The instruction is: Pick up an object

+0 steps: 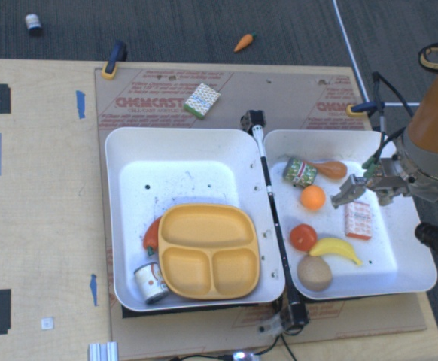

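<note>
We see the end effector (352, 190) reaching in from the right over the right bin (411, 273), with the orange band of the arm (433, 115) above it. Its grey fingers hang just above the bin floor, between the orange ball (312, 198) and the red-and-white packet (359, 220); we cannot tell whether they are spread or closed, and nothing sits visibly between them.

The right bin holds the things to pick. A green-labelled can (300, 172) lies near the far wall, touching a brownish-orange pear-shaped piece (330, 170) beside it. The orange ball rests just in front of the can. The packet lies flat, directly beneath the end effector's wrist. Nearer the front wall we see a red tomato (303, 237), a yellow banana (337, 250) just to its right, and a tan round item (314, 272) touching the banana's lower end.

In the left bin (125, 171) a yellow divided tray (208, 249) covers most of the front part, partly hiding a red item (152, 235) and a small white can (150, 282) at the front corner.

On the table (34, 201) behind the bins lies a small green-and-white box (202, 100). A toy carrot (243, 43) lies on the dark floor beyond.
</note>
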{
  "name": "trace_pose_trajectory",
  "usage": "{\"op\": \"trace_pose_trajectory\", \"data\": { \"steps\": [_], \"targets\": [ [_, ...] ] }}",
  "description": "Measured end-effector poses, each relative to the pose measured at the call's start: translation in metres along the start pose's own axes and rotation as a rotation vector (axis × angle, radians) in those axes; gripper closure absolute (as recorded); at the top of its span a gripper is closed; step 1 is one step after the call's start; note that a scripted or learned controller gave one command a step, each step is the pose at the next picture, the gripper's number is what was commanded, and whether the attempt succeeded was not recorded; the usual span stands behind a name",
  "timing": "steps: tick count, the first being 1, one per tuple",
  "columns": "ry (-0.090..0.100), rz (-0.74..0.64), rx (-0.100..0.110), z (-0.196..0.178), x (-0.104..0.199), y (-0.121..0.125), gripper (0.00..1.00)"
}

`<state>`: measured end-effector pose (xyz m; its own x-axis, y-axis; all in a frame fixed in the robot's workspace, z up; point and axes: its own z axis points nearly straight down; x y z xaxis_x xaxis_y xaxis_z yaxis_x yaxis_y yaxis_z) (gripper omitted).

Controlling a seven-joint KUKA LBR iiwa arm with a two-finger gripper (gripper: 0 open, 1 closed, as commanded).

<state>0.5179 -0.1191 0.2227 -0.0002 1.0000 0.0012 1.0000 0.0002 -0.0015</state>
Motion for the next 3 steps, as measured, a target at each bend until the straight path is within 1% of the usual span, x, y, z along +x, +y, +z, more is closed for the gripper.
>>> {"op": "trace_pose_trajectory", "data": {
  "steps": [1,2,3],
  "targets": [
    [-0.003,-0.001,-0.011,0.126,-0.008,-0.007,0.00],
    [-0.002,0.000,-0.009,0.137,0.026,-0.036,0.00],
    [-0.003,0.001,-0.009,0.136,0.027,-0.036,0.00]
  ]
}}
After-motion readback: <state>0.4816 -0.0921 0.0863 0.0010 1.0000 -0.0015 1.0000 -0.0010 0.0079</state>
